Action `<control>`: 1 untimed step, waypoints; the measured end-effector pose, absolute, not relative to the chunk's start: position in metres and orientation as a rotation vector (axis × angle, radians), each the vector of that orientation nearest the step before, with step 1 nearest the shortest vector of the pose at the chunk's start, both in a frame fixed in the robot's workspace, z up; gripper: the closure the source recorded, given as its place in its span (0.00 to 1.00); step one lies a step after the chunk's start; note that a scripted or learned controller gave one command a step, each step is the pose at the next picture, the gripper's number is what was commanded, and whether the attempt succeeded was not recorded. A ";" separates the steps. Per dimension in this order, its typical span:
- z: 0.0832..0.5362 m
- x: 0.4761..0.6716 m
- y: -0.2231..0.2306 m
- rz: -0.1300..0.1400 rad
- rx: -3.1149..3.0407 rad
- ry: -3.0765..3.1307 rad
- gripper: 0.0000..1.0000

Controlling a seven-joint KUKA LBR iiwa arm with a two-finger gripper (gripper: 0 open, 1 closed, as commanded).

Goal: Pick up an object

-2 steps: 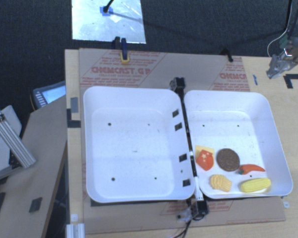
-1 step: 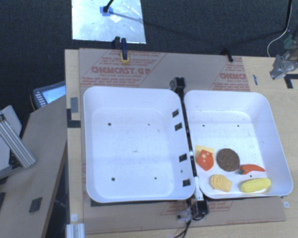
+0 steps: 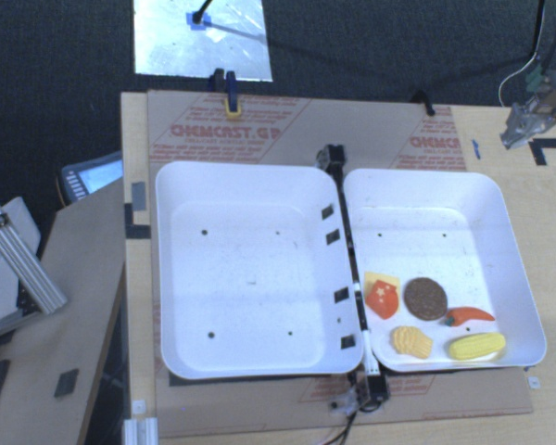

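Bins side by side on the bench, and we take the right bin point(image 3: 500, 248) as our landmark. Its contents sit bunched in the near corner, toward the camera. We count five pieces: a yellow wedge with a red patch point(image 3: 382, 295) closest to the divider between the bins, a round brown disc point(image 3: 425, 298) just beside it, a red pepper-like piece point(image 3: 469, 316) next to the disc toward the bin's outer wall, a ridged yellow piece point(image 3: 411, 342) in front of the wedge, and a corn cob point(image 3: 476, 345) in front of the pepper, lying near the front wall. Whether the pepper touches the disc we cannot tell; its stem end is dark and small.

The left bin point(image 3: 181, 276) adjoins our landmark along the clipped centre seam.

The gripper point(image 3: 528, 126) hangs beyond the right bin's far outer corner, outside the bin and well apart from the objects. It is cut off by the frame edge and blurred; we cannot tell how the claw stands. Nothing is seen in it.

Cardboard point(image 3: 259, 128) with red lettering lies under both bins.
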State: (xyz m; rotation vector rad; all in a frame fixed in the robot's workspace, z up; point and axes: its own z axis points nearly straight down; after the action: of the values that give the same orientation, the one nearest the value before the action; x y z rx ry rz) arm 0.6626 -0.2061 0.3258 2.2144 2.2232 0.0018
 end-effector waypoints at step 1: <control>0.364 0.670 -0.120 0.009 2.204 2.232 1.00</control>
State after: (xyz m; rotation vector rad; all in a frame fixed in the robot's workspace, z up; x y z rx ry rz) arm 0.6703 -0.1203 0.3644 2.2044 2.2324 0.0093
